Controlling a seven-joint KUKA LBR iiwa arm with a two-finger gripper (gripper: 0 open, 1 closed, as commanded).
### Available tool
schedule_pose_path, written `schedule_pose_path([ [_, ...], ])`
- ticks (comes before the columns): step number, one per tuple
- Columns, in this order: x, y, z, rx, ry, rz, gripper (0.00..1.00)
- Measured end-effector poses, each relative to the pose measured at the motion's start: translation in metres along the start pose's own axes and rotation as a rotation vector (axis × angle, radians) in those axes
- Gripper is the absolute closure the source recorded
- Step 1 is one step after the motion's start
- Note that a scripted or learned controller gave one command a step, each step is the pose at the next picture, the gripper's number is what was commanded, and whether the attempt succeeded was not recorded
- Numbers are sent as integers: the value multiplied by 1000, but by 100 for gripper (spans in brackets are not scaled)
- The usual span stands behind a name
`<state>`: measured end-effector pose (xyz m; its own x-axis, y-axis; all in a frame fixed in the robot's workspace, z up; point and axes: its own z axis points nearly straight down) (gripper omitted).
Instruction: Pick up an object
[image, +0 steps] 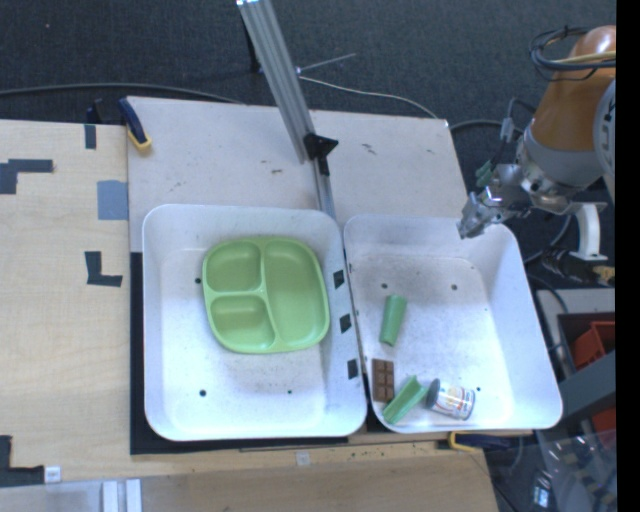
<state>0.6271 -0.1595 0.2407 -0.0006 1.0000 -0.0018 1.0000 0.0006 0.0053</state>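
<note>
Over the right bin's (520, 300) far corner rim, the gripper (472, 224), fingers seemingly narrow and holding nothing, hangs well apart from the green block (392, 320).

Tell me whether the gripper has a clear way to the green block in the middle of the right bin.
Probably yes: the gripper hovers at the right bin's far corner, and the green block lies alone.
</note>
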Motion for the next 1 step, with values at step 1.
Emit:
schedule_pose_path([
  [1,0,0,-23,4,2,0,100],
])
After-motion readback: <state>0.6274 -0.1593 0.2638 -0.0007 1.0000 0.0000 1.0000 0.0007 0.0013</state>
